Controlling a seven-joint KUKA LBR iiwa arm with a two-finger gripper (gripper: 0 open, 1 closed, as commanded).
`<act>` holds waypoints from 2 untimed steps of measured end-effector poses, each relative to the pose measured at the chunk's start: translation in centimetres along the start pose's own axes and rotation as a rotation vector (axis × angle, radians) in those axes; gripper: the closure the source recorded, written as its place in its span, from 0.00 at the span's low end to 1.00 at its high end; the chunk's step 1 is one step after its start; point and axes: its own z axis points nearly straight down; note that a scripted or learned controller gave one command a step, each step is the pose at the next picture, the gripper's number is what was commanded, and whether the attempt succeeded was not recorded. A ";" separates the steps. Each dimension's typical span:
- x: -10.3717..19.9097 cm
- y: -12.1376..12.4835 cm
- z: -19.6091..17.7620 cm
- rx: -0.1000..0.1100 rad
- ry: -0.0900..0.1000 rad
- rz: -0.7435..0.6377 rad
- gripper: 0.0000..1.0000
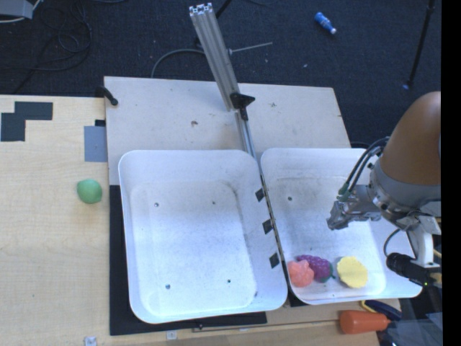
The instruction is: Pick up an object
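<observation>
Three small objects sit bunched along the lower edge of the right bin [317, 171], in the lower right of the frame: a pinkish-red lumpy piece [300, 272] on the left, a purple one [318, 266] touching it just to the right and slightly higher, and a yellow rounded piece [352, 272] a little further right, apart from the purple one by a narrow gap. Above them, over the right half of the same bin, hangs the gripper [340, 218], a dark grey cluster at the end of the arm [410, 157], which comes in from the right edge of the frame with its orange band showing at mid-height. The gripper is well clear of all three objects and nothing can be seen between its fingers; whether they are spread or closed cannot be told from this angle. Left of that bin, touching it along a seam with black clips, lies the left bin [137, 186], its floor speckled with dark marks. Beyond it, at the far left on the pale wooden bench top, rests a green ball [89, 191]. An aluminium rail [216, 52] slants from the upper middle of the frame down to the seam between the bins. At the bottom right, below the right bin, lies an orange handle-like object [364, 321].
</observation>
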 end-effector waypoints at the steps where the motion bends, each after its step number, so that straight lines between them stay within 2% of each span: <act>1: 5.0 0.8 -1.1 -0.001 0.000 0.000 1.00; 2: 10.2 1.1 -2.1 0.000 0.000 0.000 1.00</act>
